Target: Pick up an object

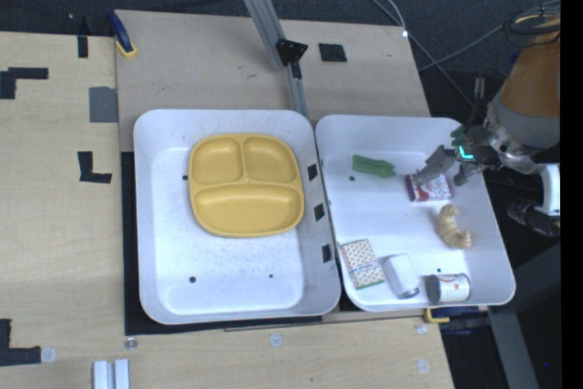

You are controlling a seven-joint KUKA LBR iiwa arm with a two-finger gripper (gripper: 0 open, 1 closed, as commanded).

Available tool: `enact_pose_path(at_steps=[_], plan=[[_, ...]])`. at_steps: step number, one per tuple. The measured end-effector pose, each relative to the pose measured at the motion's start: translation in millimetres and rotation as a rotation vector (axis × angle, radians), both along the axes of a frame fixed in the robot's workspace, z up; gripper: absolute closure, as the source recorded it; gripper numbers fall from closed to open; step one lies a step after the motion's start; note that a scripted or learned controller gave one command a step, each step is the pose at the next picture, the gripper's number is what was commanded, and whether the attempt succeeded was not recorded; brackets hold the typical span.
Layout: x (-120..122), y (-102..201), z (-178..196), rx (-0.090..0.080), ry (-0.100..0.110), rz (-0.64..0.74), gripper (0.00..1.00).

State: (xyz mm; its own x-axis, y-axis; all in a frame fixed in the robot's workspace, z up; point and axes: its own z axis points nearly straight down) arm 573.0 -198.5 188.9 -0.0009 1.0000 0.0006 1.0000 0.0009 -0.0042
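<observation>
A: Where's the gripper (444, 165)?
B: Over the right bin (474, 223), upper right part, coming in from the arm (533, 96) at the right edge. Dark fingers point down-left, tips spread apart w/ nothing between them.
A: So not holding anything?
B: No. Tips sit just above a small red and white packet (429, 189), which lies flat on the bin floor.
A: What else is in that bin?
B: Green piece (373, 166) to the left of the packet, near the top. Tan lumpy thing (454, 226) just below the packet. Along the bottom: a checked card (362, 261), a grey block (399, 274) beside it, and a white can w/ a red end (447, 288) in the corner, lying on its side.
A: Left bin (164, 223)?
B: One yellow divided plate (245, 184), three sections, in the upper middle. Well apart from the gripper.
</observation>
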Motion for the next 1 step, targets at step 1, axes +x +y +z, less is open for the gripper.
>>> enact_pose_path(at_steps=[1], plan=[[0.8, -0.1, 1.1, -0.001, -0.003, 0.0, 0.0]])
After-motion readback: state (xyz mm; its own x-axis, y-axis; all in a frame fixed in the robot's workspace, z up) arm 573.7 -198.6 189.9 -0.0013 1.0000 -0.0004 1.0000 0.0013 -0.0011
